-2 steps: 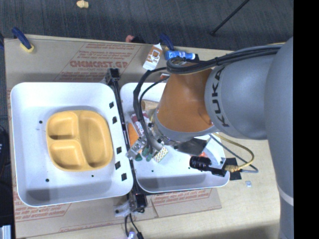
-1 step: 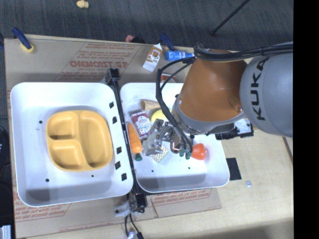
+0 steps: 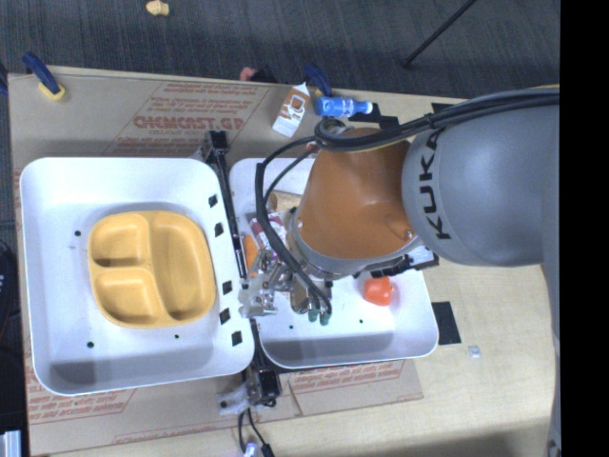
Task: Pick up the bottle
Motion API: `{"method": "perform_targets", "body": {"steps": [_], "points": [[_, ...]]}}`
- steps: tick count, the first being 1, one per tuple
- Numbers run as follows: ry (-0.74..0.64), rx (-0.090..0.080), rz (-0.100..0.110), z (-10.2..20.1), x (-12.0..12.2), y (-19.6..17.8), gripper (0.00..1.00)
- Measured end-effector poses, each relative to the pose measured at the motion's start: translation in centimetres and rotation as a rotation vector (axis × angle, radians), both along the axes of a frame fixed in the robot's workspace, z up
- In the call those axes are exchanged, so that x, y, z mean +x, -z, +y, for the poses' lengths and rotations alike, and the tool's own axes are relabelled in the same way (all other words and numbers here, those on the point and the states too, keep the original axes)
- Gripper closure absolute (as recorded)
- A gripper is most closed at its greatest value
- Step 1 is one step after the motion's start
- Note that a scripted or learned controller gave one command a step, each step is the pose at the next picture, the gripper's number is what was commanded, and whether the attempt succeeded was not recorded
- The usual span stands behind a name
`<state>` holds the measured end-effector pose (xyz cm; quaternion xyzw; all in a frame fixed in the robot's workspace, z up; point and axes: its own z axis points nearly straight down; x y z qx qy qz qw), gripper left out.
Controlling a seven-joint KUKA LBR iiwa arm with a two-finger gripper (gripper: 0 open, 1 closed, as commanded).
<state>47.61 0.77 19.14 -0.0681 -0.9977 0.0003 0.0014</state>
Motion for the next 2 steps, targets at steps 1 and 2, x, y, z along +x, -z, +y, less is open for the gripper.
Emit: {"method": "perform_targets", "body": {"steps": [1,2], "points": [[-0.233,0.000,-0.003,4.8,0.0,0.0,1.00],[-0.331,0.000,-0.004,3.8,0.3,0.0,1.00]]}}
